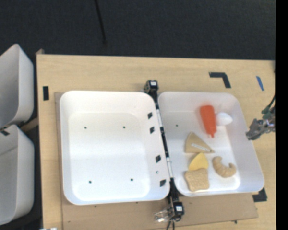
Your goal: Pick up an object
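No writing is legible; the orange bottle (208, 119) lies in the right bin (247, 147), touching a white egg (224, 119); the gripper (257, 127) hovers at its right rim, grip state unclear.

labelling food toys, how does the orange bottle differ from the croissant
The bottle is bright orange, long and straight; the croissant is tan, short and curved. The bottle lies near the bin's far side, touching a white egg; the croissant lies nearer the front, apart. Both lie in the right bin.
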You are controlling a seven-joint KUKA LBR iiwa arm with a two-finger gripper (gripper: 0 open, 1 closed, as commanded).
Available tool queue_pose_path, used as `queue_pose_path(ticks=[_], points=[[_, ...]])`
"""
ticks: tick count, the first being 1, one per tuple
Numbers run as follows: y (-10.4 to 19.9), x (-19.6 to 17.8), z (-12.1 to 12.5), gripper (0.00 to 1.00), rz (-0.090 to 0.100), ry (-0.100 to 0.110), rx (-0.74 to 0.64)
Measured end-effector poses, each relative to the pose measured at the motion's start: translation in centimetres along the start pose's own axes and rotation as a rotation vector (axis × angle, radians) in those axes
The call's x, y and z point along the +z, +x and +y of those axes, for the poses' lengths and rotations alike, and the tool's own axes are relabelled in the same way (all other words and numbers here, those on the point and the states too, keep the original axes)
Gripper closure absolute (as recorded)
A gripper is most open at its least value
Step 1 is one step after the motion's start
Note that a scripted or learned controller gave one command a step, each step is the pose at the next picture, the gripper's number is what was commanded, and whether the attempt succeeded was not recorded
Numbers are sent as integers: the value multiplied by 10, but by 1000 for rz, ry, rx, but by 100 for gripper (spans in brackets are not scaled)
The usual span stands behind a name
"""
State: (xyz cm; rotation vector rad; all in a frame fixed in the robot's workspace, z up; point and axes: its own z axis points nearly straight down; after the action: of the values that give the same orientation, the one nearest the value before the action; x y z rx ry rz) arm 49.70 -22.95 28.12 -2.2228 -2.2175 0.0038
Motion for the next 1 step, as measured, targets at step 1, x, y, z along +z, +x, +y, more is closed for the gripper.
queue_pose_path(ticks=[1], points=[[1, 82, -9, 100, 2, 3, -1]])
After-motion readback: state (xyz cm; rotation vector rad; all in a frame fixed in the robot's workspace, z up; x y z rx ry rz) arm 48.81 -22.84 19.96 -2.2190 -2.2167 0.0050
